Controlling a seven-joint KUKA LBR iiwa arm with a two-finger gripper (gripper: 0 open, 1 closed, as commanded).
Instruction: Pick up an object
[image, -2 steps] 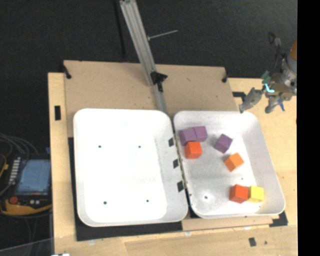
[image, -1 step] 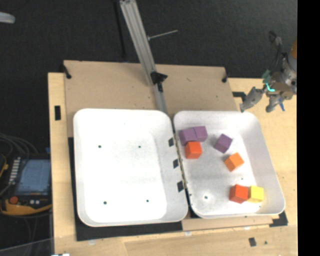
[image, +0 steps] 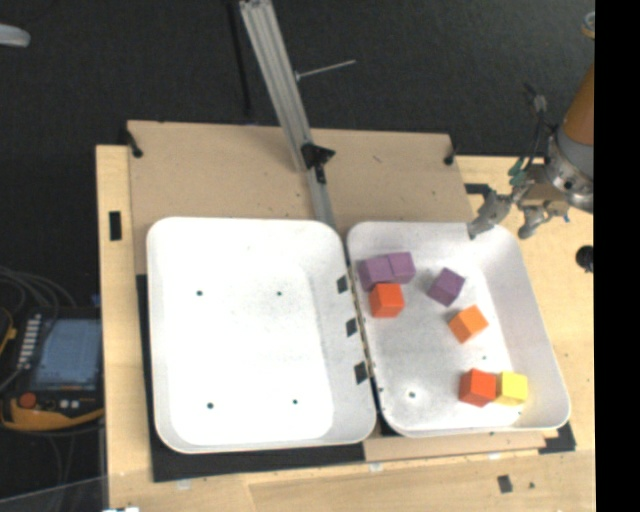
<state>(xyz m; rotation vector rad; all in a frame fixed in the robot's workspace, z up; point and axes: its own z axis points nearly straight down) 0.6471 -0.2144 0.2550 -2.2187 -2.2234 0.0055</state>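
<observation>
A pale wooden desk carries two shallow white plastic bins side by side. The left bin, at centre left of the frame, has only a few dark specks on its floor. The right bin holds small wooden-looking cubes: two purple ones touching at its upper left, an orange-red cube just below them, a lone purple cube and an orange cube nearer the middle, and a red-orange cube touching a yellow cube at lower right. These blocks look light, rigid and flat-sided, best squeezed across opposite faces; the lone purple one seems easiest. At upper right, the metal pincer hovers over the bin's far rim, spread open, gripping nothing.
</observation>
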